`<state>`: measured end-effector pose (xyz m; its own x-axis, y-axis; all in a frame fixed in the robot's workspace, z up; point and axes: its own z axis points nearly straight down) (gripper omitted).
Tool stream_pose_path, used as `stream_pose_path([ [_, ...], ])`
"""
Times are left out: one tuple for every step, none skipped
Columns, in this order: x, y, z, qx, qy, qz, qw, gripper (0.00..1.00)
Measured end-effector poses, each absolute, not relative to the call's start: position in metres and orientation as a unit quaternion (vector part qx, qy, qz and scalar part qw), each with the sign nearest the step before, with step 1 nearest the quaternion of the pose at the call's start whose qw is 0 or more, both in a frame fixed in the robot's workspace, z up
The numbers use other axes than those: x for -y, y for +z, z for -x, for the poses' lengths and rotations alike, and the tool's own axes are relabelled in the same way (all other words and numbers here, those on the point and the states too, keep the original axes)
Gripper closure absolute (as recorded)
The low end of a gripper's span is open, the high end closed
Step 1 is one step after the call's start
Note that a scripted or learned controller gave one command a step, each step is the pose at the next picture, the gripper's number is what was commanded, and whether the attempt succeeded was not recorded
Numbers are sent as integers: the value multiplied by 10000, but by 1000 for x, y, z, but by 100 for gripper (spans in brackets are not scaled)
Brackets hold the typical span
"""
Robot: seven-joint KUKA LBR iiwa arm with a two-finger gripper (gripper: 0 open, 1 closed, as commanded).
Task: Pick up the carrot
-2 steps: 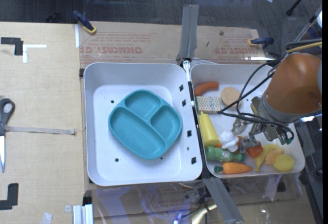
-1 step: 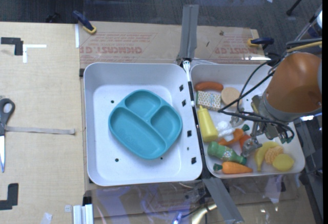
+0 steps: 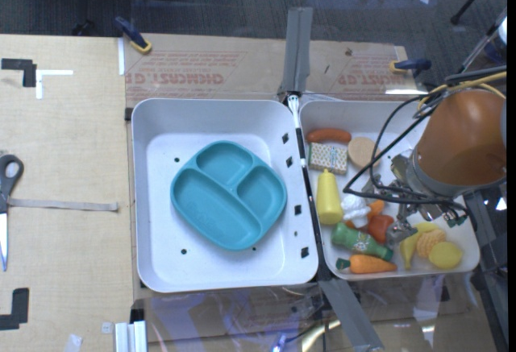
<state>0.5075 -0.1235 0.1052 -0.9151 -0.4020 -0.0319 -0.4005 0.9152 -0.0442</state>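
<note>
Camera view: orange carrot (image 3: 372, 264), green-topped, lying flat.

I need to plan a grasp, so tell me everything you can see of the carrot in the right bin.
The carrot is a small orange toy, plastic by its smooth sheen, tapering to a point at the right, with a bit of green at its left end. It lies flat and roughly level along the near wall of the right bin. A green bottle lies just behind it, seemingly touching. The gripper hangs farther back, apart from it.
</note>
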Motion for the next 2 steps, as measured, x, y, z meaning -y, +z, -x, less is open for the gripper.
stream_pose_path([
  [119, 113, -508, -9780, -145, 2074, 195, 100],
  [46, 234, -491, -9804, -1, 1972, 32, 100],
])
